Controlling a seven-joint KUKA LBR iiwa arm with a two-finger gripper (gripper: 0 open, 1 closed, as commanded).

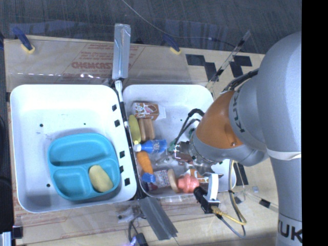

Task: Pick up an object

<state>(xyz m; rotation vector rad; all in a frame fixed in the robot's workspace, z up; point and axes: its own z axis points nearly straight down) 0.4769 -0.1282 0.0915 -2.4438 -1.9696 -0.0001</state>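
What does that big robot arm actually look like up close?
The arm is thick, rounded and pale grey, with a glossy orange band above the wrist and part of the dark KUKA lettering along its side. Black cables loop beside the wrist.

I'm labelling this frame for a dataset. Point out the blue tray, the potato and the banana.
Blue tray [77, 150], camera view: bare top compartment.
Potato [101, 178], camera view: its middle.
Banana [134, 129], camera view: mid-length.

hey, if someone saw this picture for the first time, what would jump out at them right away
The big grey arm with its orange band reaching in from the right over the right bin, which is crowded with small items. Then the bright blue divided plate in the left bin, a yellow potato-like object in one compartment.
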